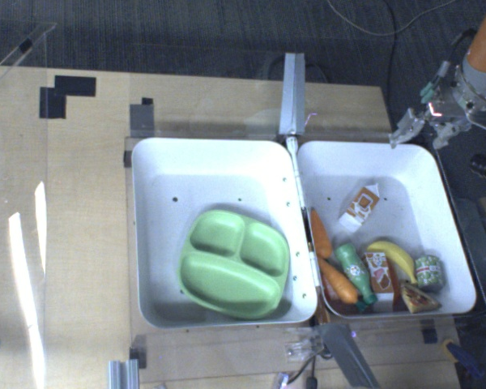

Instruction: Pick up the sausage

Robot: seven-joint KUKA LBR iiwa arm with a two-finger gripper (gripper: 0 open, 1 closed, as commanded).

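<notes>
1. Pale wooden surface (81, 241) carries two shallow white bins side by side. The left bin (158, 177) holds a green moulded divided plate (235, 264). The right bin (413, 173) holds the food pieces.
2. The slim reddish-orange sausage (319, 233), as I judge it, lies along the right bin's left wall, just beside the divider. A plumper orange carrot-like piece (338, 282) and a small green bottle (352, 267) lie just below it.
3. My jaws hang over the right bin's far right corner, well apart from the sausage. They look spread open, holding and touching nothing.
4. To do this well, I should cross the bin and turn my jaws to straddle the sausage's narrow width.
5. I would come down at its upper half, clear of the carrot-like piece, leaving room for the finger on the wall side.
</notes>
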